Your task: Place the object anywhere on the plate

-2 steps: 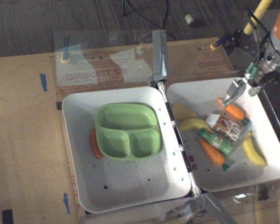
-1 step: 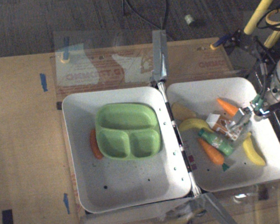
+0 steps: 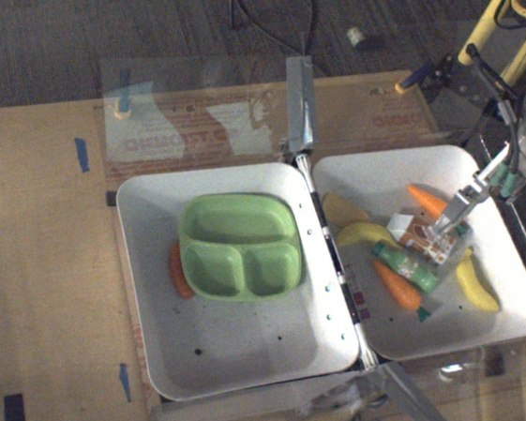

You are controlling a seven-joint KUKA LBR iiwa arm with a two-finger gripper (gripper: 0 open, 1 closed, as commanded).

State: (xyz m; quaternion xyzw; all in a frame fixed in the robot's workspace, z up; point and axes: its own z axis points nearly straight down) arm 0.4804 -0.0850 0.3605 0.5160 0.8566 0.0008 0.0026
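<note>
Now, claw (image 3: 446, 229): we cannot tell its state; it hangs over the carton (image 3: 424, 236) in the right bin (image 3: 523, 298).
Plate (image 3: 240, 245): lies well left, across the divider.

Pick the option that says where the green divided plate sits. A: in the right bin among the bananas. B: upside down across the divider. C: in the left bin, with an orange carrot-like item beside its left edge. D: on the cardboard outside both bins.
C: the green divided plate lies upright in the left bin, with an orange carrot-like item at its left edge.
</note>
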